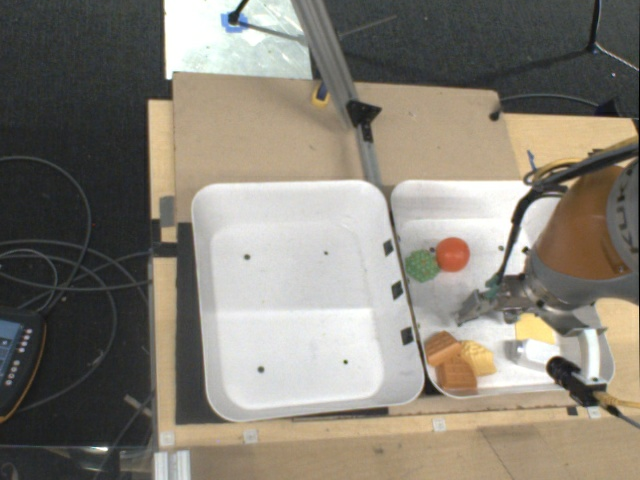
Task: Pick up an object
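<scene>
Dark carpet with loose cables surrounds the wooden bench (260, 128) that carries both white bins. Over the right bin (440, 203) the gripper (480, 308) hangs low, and I cannot tell its state. At its ten o'clock sits a red ball (453, 254) touching a green ball (422, 266). At seven o'clock lie brown and yellow blocks (458, 360); at three o'clock, a yellow piece (534, 329). At nine o'clock is the left bin (300, 298).

Bright, even overhead light, soft shadows, mild glare on the shallow white plastic bins (290, 203), slightly soft focus.
</scene>
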